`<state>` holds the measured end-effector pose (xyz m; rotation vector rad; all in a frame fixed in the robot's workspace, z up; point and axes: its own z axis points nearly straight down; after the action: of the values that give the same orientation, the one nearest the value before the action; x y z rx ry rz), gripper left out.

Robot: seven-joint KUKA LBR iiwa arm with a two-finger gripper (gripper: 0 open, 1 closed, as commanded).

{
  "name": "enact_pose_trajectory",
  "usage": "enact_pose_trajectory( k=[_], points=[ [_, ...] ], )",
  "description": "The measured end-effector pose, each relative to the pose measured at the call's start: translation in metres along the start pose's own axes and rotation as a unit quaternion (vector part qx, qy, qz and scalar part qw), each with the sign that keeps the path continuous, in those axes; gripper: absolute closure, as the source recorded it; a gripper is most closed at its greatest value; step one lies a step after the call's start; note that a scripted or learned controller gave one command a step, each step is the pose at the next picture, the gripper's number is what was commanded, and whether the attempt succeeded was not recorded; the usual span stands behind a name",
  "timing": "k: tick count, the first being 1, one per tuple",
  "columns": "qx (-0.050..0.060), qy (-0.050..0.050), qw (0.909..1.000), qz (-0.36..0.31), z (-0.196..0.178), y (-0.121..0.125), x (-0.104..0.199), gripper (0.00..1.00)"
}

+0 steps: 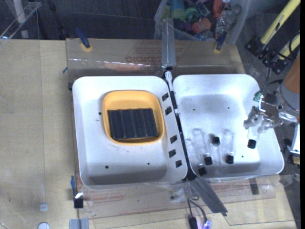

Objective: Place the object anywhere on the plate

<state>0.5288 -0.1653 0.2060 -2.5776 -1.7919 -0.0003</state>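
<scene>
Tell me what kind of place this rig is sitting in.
Most likely a robotics lab bench for pick-and-place trials. Two white bins sit taped to a wooden table, a yellow plate rests in the left one, and a clear tub of coloured toys stands behind.

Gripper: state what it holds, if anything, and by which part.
Cannot be told. The gripper sits over the right bin's right side, above the clear black-capped vials; nothing is visibly between its fingers, whose state is unclear. The yellow plate lies in the left bin.
</scene>
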Motion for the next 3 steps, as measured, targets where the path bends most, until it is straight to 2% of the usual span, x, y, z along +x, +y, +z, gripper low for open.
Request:
enact_pose_trajectory(
  k=[1, 2, 3],
  points=[
    [0.000, 0.000, 1.0000, 0.000, 0.000, 0.000, 0.000, 0.00],
    [-0.003, -0.002, 0.9925, -0.122, -0.028, 0.045, -0.030, 0.00],
    [-0.003, -0.002, 0.9793, -0.202, -0.082, 0.076, -0.016, 0.00]
  ],
)
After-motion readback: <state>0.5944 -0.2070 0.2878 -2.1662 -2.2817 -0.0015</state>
